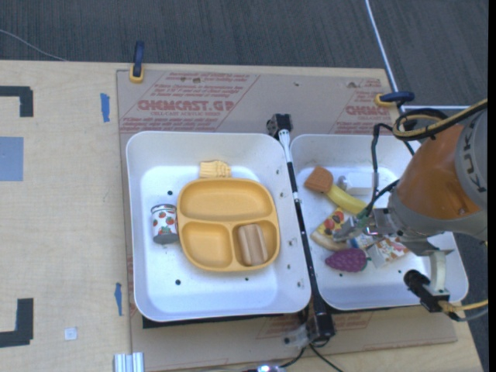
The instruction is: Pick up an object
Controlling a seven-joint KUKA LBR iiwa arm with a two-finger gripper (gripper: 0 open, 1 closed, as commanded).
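- The arm (446, 180) reaches into the right bin (457, 281).
- The left bin (147, 208) holds a yellow divided tray (225, 204).
- The end effector (366, 227) sits low among a banana (346, 200), pizza slice (333, 229) and purple grapes (346, 261); its grip cannot be made out.

I'm seeing a yellow plastic banana (346, 200), a pizza slice (333, 229) and purple grapes (346, 260) lying flat, all just left of the gripper (370, 227).

We note smooth, glossy white plastic bins (139, 231), a matt yellow plastic tray (225, 200), printed cardboard sheet (194, 99), pale wood desk (62, 231).
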